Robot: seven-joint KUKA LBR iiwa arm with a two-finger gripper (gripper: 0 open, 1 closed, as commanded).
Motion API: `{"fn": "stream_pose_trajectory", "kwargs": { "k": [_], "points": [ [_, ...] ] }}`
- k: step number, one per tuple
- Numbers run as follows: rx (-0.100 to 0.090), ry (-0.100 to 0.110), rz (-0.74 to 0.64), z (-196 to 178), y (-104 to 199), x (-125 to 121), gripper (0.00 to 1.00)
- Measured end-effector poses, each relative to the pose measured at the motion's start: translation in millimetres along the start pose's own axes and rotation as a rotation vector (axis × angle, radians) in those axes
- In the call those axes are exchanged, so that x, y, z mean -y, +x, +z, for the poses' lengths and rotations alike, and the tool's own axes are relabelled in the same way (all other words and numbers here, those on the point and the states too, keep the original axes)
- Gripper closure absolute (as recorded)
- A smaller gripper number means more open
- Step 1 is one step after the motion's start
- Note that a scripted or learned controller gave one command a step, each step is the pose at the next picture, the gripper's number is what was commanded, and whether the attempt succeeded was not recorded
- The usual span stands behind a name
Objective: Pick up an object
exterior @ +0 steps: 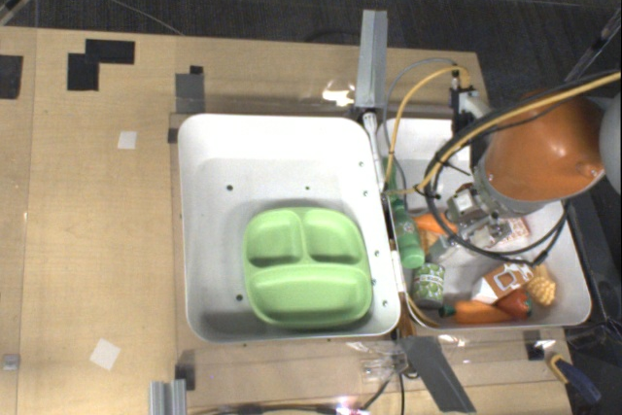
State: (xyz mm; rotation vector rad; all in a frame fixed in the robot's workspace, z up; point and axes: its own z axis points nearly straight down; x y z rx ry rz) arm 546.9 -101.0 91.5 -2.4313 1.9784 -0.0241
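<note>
Camera view: the arm (544, 151) is reaching in from the right and hanging over the right bin (581, 292). The pincer (465, 221) is sitting low among cables, near an orange piece (428, 228); whether it is wide or narrow, I cannot tell, and nothing is showing between its tips. The objects are lying in the right bin: a green bottle (408, 243), a small can (428, 284), a carrot (483, 312), a carton (505, 280). The left bin (224, 160) is carrying a green divided plate (306, 264). Both bins are resting on the tabletop (87, 248).
</note>
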Motion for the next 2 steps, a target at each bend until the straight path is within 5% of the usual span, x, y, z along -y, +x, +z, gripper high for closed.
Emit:
{"fn": "stream_pose_trajectory", "kwargs": {
  "k": [1, 2],
  "points": [
    [0.006, 0.009, -0.003, -12.7, -4.8, 4.1, 1.0],
    [0.007, -0.003, -0.206, -108.8, -15.6, 16.1, 1.0]
  ]
}}
